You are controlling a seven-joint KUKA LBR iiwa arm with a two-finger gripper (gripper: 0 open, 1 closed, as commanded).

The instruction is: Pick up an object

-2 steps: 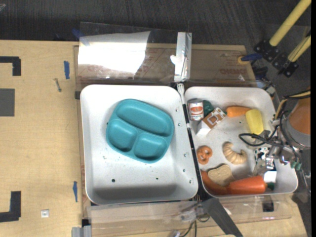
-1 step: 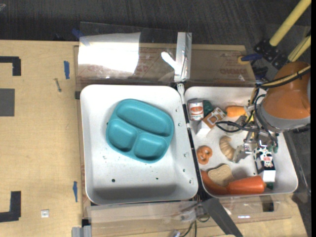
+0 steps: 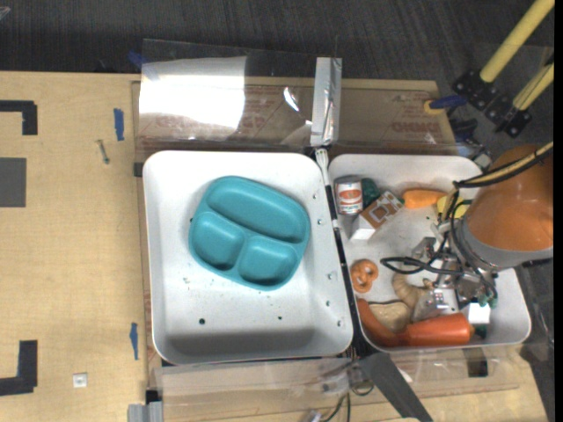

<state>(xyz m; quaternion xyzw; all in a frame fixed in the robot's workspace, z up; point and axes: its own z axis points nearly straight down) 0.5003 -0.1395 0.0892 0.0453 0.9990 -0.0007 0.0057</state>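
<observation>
We cannot tell how the gripper (image 3: 440,275) stands, tangled in cables at the frame's lower right over the right bin (image 3: 510,332), where we count one can (image 3: 349,195), one pretzel (image 3: 363,273) and one red tube (image 3: 437,329) (others blur together), plus one teal tray (image 3: 249,230) in the left bin (image 3: 167,236).

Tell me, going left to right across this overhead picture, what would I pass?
Left bin → teal divided tray → small can → orange ring → arm's orange band.
</observation>
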